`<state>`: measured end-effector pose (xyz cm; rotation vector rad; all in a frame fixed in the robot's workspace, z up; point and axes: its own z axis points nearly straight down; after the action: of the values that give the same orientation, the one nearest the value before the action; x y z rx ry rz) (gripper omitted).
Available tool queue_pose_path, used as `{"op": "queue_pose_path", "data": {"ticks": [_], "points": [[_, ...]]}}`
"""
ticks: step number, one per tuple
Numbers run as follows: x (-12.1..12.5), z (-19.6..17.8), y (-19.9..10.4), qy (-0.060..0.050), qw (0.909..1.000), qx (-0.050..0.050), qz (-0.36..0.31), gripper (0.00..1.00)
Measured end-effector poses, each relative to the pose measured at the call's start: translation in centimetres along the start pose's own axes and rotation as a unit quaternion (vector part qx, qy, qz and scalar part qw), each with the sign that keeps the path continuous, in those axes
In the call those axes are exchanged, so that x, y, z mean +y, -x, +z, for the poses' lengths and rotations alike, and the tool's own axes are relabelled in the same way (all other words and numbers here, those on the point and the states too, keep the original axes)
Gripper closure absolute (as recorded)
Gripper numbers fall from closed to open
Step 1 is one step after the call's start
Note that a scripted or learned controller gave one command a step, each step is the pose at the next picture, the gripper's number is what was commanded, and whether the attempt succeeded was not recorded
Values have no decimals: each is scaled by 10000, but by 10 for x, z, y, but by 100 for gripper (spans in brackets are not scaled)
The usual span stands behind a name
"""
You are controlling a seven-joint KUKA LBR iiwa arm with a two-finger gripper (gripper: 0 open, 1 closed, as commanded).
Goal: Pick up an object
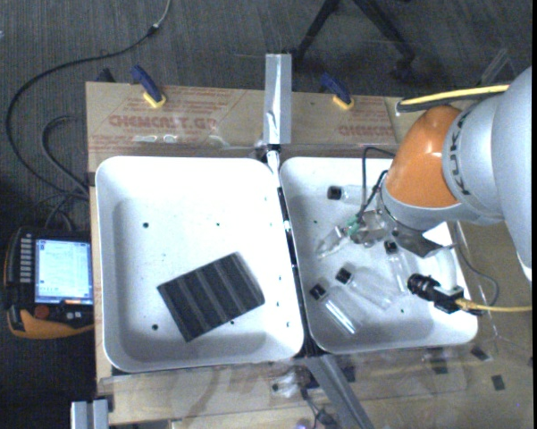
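Note:
A black ribbed rectangular block (212, 295) lies flat in the left bin (125, 186), toward its front. The arm, with its orange band (424, 164), reaches over the right bin (308, 181). My gripper (353, 232) is low in the middle of that bin, among small parts. Around it lie small black pieces (335, 191) (343, 275) (317, 290) and a clear tube-like piece (339, 315). Another clear piece (375, 289) lies just in front of the gripper. I cannot make out anything held by the gripper; the wrist hides part of the bin behind it.
The two bins meet at a central ridge (286, 239). A metal post (277, 96) stands behind them, with clamps (147, 86) on the cardboard backing. A yellow cable (500, 308) runs off the wrist at the right. A handheld pendant (54, 280) lies left of the bench.

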<state>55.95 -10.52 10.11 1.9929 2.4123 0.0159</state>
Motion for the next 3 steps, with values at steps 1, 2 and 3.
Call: {"op": "queue_pose_path", "data": {"ticks": [1,2,3], "points": [[-73,8,1,-3,9998,-15,-202,0],[-32,10,36,-10,10000,-8,-66,0],[26,11,51,-16,10000,-22,-14,0]]}}
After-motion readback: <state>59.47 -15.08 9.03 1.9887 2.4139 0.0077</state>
